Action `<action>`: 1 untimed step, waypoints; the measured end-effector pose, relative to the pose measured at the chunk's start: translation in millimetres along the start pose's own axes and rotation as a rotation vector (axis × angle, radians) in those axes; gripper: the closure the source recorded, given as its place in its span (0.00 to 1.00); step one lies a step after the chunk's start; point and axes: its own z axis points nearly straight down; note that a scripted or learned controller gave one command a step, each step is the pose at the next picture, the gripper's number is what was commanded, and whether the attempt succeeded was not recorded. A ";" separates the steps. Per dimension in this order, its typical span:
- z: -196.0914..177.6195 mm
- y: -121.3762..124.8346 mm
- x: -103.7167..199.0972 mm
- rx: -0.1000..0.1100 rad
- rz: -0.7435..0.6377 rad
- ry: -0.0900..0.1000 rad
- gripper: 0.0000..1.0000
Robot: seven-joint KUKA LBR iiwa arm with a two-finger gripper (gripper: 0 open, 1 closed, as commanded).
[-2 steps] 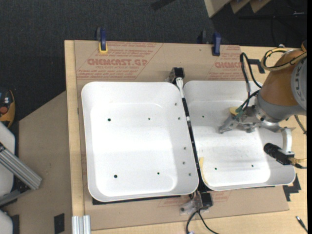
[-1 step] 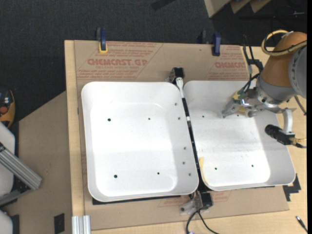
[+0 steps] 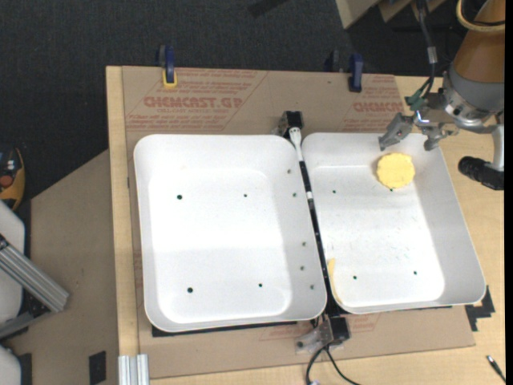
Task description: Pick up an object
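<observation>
Both white bins lie side by side on the counter (image 3: 240,95), and the right bin (image 3: 449,239) serves as my landmark. Inside it, close to its far wall, rests a round yellow object (image 3: 395,171), the one thing to pick. Left of this bin, touching it along a dark seam, sits the left bin (image 3: 160,239). Above the far edge of the right bin hangs the tool (image 3: 413,132), just beyond the yellow object and not touching it; its two fingers stand spread apart with nothing between them. I judge this spread is kept so the fingers can pass on both sides of the object when the arm descends.
</observation>
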 end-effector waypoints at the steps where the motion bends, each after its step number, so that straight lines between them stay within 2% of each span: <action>1: -97.2 22.3 17.9 0.000 0.000 0.000 0.00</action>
